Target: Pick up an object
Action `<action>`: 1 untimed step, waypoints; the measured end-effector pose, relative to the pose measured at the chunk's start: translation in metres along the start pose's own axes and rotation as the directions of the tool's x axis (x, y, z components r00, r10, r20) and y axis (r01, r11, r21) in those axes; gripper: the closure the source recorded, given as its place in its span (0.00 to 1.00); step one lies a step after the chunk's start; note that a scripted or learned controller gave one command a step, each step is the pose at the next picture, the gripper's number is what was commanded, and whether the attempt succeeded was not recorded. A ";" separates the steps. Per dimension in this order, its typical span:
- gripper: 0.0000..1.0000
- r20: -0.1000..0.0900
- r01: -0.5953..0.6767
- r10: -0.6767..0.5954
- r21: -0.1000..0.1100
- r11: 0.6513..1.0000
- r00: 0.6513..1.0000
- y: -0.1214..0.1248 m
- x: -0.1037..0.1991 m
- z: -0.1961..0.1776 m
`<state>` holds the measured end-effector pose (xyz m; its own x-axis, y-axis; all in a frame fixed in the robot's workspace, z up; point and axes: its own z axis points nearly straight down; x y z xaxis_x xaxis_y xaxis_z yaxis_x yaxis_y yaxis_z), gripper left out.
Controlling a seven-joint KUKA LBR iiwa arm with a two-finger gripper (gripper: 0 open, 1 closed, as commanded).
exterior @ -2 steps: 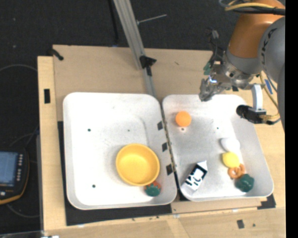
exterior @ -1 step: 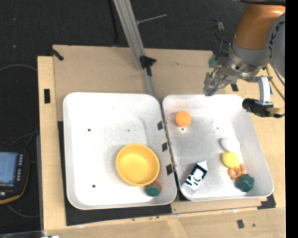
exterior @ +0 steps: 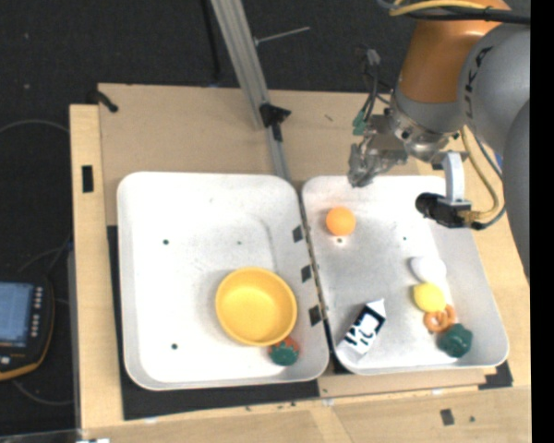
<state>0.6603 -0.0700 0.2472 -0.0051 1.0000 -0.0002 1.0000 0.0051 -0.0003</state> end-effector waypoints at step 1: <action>1.00 -0.002 0.002 -0.002 -0.001 1.000 1.000 -0.019 0.054 -0.005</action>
